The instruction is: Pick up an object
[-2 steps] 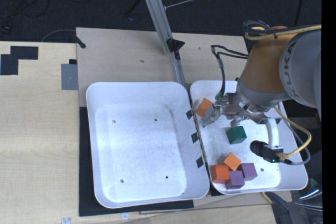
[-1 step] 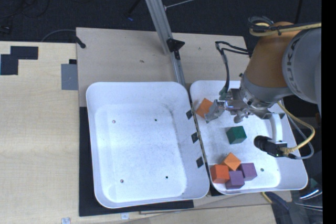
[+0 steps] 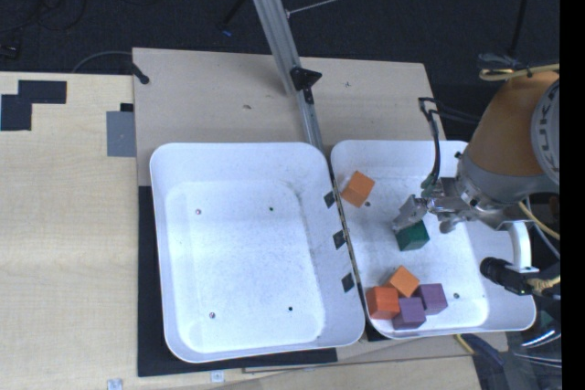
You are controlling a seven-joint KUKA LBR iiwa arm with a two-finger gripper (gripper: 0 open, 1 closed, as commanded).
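One green block point(image 3: 414, 237) sits about mid-way down the right bin point(image 3: 498, 310), and the gripper point(image 3: 413, 216) is right on top of it. A grey finger point(image 3: 406, 216) slants down onto the block's upper left edge, so they look like they're touching, but honestly I can't tell from this angle how wide the claw is spread or whether the block is actually pinched between the fingers. The block looks like it's resting on the bin floor, though that's hard to be sure of too.

Further out: an orange cube point(image 3: 357, 188) lies up near the top left of the same bin, well apart from the green one. Down in the bottom left corner there's a tight cluster, two orange blocks point(image 3: 393, 291) and two purple blocks point(image 3: 421, 304) all bunched together and touching. The arm point(image 3: 516, 137) comes in from the right, orange band showing. The left bin point(image 3: 174, 164) sits just beside, with a metal rail point(image 3: 274, 27) slanting up behind the two
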